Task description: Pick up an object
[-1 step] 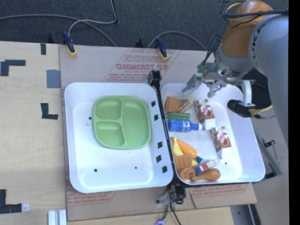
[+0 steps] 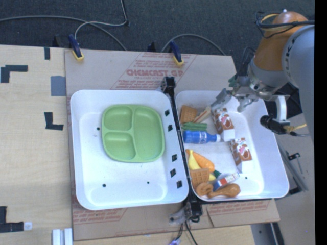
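Over right bin (image 2: 265, 182), gripper (image 2: 232, 98) spread apart above snack packet (image 2: 223, 121): best lowered straight, centred, then closed across narrow sides.

1 fixed camera looks down slantwise on 2 white bins (image 2: 82, 152).

Landmark: blue bottle (image 2: 200, 136), right bin (image 2: 265, 180)
Gripper (image 2: 233, 99): above-right of bottle, over a snack bar (image 2: 224, 123)
Green tray (image 2: 133, 132): left of bottle, left bin (image 2: 87, 152)
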Motion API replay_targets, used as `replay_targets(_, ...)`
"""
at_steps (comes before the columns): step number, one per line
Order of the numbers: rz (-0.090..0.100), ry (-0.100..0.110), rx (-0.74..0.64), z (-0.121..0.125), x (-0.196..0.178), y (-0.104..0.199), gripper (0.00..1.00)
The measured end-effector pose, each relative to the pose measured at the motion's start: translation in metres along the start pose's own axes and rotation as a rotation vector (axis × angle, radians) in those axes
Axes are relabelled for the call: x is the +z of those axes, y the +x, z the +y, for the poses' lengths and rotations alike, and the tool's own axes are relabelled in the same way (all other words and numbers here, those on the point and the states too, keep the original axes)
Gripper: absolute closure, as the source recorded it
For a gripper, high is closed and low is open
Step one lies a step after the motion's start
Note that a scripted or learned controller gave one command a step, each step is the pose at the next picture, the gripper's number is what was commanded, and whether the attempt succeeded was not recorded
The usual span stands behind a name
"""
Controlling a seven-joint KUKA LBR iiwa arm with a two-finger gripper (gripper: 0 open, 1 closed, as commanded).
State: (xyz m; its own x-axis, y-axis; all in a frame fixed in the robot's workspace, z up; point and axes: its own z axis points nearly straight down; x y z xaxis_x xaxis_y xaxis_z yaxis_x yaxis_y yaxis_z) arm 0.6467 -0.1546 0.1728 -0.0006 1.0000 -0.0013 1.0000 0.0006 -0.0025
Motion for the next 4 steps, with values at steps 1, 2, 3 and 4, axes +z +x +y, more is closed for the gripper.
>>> replay_targets(1,0.001,-0.003,-0.001,-0.006,0.078,0.001,0.00)
replay_targets(2,0.000,-0.003,-0.002,-0.006,0.067,0.001,1.00)
replay_targets(3,0.002,-0.002,-0.002,-0.049,-0.023,0.068,1.00)
replay_targets(4,0.002,-0.001,-0.002,-0.073,-0.059,0.140,1.00)
